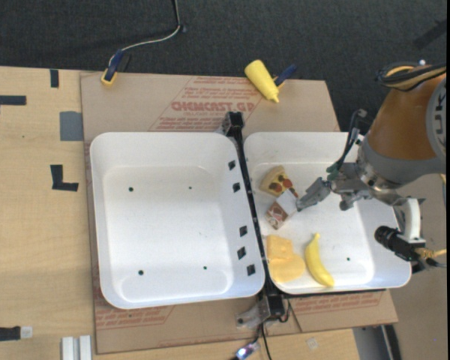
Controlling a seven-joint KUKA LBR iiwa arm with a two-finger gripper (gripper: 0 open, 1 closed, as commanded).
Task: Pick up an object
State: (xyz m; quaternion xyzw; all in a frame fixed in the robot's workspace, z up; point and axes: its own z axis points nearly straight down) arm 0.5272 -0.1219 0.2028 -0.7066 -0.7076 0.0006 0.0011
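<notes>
One fixed camera looks down at a slant over both white bins (105,223), with the arm (409,130) at right.

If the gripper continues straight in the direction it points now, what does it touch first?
Probably the small brown object in the right bin: the gripper points down-left toward it. Its height above the bin is unclear.
</notes>
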